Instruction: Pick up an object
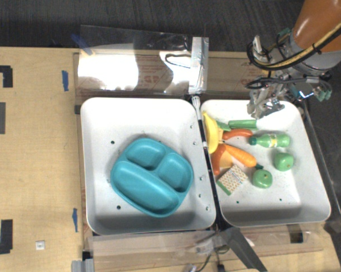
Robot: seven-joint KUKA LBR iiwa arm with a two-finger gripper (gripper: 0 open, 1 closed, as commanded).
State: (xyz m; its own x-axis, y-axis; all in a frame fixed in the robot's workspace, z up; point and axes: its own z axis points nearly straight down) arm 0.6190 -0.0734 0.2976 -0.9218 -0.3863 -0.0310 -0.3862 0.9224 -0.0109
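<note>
A pale wooden table (34,152) fills the left of the view, marked with black tape corners (3,75) and short strips of blue tape (64,80). Beyond its far edge lies a dark grey carpeted floor (130,4). A clear plastic sheet (136,67) at the back catches bright glare from overhead light.

Grey arm (320,16) at upper right, wrist bent down, gripper (265,105) low and empty.
</note>
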